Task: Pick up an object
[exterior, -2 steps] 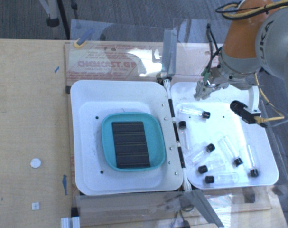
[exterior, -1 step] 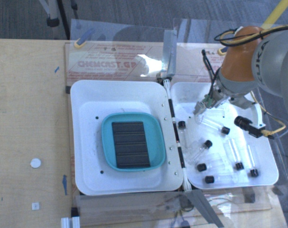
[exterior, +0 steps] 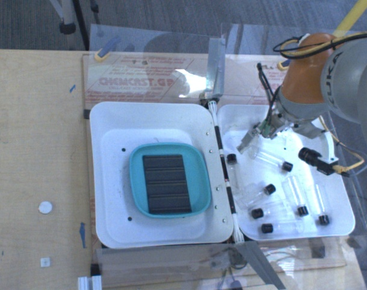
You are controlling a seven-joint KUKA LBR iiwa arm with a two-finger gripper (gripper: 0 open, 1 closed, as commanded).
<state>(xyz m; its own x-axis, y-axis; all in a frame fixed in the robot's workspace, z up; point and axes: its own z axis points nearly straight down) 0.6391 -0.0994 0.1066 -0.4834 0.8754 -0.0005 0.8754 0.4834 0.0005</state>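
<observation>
- Clear vials with black caps lie scattered across the right bin; being see-through, round and smooth, they could roll or slip from a pinch.
- The claw hovers over the bin's upper left; whether it is released or clenched, I cannot tell.
- The left bin holds a teal tray.

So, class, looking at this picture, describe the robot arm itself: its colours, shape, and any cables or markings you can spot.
The arm is rounded and grey, with a glossy orange band above the wrist. Dark letters run along the grey casing, too partial to read. Black cables loop over the orange section, with a yellow one beside them. The small gripper is metallic grey.
</observation>
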